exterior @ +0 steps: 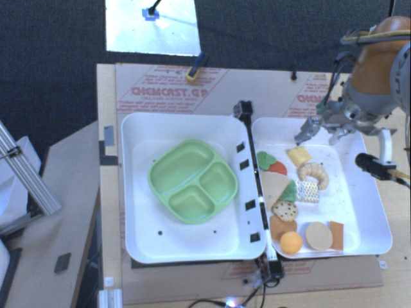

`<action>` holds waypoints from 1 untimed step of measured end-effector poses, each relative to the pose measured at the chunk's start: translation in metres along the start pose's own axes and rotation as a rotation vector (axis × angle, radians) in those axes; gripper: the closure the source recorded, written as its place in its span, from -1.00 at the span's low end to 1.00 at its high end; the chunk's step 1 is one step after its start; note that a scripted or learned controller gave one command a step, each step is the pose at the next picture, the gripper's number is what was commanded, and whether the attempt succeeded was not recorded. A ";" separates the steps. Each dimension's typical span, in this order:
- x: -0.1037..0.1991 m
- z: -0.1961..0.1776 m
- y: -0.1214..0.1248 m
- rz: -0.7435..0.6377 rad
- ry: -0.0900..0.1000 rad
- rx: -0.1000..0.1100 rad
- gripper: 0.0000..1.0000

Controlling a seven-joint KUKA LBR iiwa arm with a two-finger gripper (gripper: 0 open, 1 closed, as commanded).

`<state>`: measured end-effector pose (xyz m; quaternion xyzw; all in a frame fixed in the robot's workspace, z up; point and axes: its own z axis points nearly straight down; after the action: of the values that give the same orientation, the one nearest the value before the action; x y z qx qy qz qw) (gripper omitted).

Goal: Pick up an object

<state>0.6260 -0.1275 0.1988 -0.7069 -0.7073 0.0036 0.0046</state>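
Note:
My gripper point(322, 133) hangs over the back of the right bin point(367, 197), its two fingers spread apart and nothing between them. Just below and left of it lies a yellow block point(298, 155). Further toward the front are a curled shrimp-like piece point(314, 172), a red and green tomato piece point(273, 164), a striped roll point(307, 192), a cookie point(284, 209), an orange ball point(291, 242), a tan disc point(318, 235) and an orange wedge point(336, 234). All of them rest on the bin floor, apart from the gripper.
The left bin point(144, 146) holds a green divided plate point(192, 181). A black-clipped divider point(252, 172) runs between the bins. The toys crowd the right bin's left half; its right side is bare white floor. A black fitting point(372, 165) on the arm overhangs the right rim.

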 end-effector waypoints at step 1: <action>0.000 -0.008 0.003 -0.002 -0.002 -0.013 -1.00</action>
<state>0.6289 -0.1273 0.2069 -0.7061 -0.7082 -0.0004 -0.0006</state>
